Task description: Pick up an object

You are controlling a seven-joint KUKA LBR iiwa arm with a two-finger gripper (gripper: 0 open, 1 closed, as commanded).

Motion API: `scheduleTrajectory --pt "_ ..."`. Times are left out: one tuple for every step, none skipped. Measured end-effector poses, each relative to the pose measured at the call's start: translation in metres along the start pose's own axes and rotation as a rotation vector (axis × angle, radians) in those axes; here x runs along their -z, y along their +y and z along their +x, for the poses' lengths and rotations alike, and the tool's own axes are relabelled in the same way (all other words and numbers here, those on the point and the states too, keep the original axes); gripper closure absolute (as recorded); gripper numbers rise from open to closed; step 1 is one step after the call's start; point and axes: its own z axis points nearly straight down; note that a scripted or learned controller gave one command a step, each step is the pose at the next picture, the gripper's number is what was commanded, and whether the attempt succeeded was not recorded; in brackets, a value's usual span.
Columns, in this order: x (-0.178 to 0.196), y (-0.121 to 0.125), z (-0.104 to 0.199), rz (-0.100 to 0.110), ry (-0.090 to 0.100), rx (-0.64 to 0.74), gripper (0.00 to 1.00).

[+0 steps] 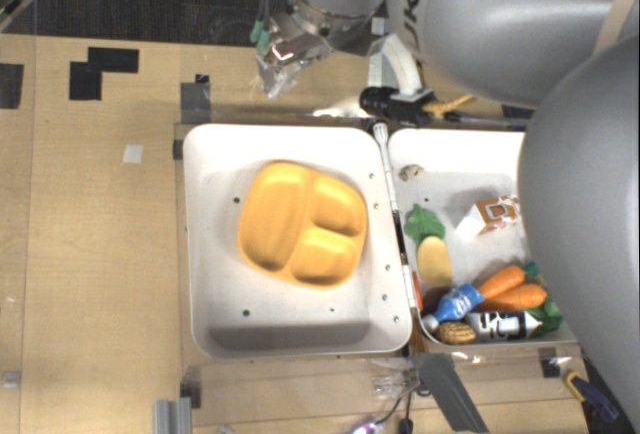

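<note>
My gripper (pixel 273 74) hangs high above the bench, over the wood just beyond the far edge of the left bin (pixel 200 242). Nothing shows beneath it. A yellow three-compartment plate (pixel 300 222) lies in the middle of the left bin. In the right bin (pixel 450 147) lie a green leafy toy (pixel 425 221), a pale yellow fruit (pixel 434 260), two orange carrots (pixel 500 282) (pixel 522 299), a blue packet (pixel 458 302), a black bottle (pixel 505 325), a brown peanut-like piece (pixel 455 332) and a small white and orange box (pixel 497 212). The grey arm hides the right bin's right side.
The arm's large grey body (pixel 560 122) covers the upper right and right of the view. A small pale item (pixel 410 172) rests near the right bin's far left corner. Black marks (pixel 100 70) sit on the wooden bench to the left.
</note>
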Motion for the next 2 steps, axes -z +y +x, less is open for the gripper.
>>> scheduleTrajectory --pt "-0.0257 0.0133 -0.0043 0.008 0.0 -0.209 1.0" --pt "-0.0256 0.0133 -0.0042 0.008 0.0 -0.209 0.0"
